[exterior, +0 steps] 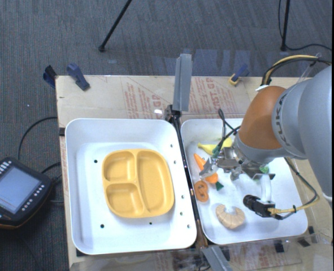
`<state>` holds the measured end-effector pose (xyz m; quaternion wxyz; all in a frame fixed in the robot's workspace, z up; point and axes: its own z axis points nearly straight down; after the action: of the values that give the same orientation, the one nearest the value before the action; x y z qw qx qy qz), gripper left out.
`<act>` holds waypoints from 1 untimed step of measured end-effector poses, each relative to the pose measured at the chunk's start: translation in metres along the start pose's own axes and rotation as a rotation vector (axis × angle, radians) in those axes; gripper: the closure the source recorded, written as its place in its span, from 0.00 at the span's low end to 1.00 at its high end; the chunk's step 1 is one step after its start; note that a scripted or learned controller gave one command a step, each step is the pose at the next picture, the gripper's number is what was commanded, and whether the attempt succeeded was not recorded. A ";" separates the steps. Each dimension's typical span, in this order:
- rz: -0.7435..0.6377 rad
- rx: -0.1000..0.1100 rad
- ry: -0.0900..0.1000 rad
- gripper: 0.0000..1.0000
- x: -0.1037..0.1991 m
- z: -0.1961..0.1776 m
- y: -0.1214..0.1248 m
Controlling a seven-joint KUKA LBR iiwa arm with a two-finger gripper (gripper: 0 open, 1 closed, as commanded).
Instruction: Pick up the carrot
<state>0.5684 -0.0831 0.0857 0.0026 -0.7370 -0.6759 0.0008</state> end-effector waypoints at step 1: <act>0.004 0.007 0.002 1.00 -0.001 -0.007 -0.001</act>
<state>0.5671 -0.0836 0.0924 0.0058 -0.7383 -0.6744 0.0027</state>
